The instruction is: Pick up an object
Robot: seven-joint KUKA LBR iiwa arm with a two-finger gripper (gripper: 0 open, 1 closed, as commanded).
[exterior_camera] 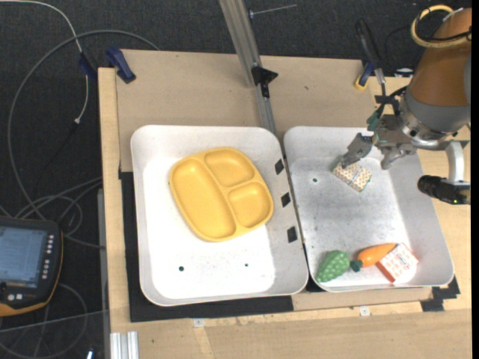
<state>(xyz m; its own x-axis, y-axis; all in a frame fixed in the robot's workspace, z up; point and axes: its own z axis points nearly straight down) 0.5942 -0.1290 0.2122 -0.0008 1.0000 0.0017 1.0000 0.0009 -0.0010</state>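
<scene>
Gripper (372, 149) over patterned block (352, 175); carrot (375, 253) near.

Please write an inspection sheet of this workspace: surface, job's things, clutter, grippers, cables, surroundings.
Surface: wooden bench bearing left bin and right bin, side by side.
Job's things: small patterned box in the right bin's far part; green toy, carrot and orange-white carton along its near edge.
Clutter: yellow divided plate in the left bin.
Grippers: gripper just above the patterned box; whether it touches the box cannot be told.
Cables: thin cables on the dark floor to the left.
Surroundings: handheld screen unit at left edge; metal rail rising at the back; blue clamps at the bench's far corners.
</scene>
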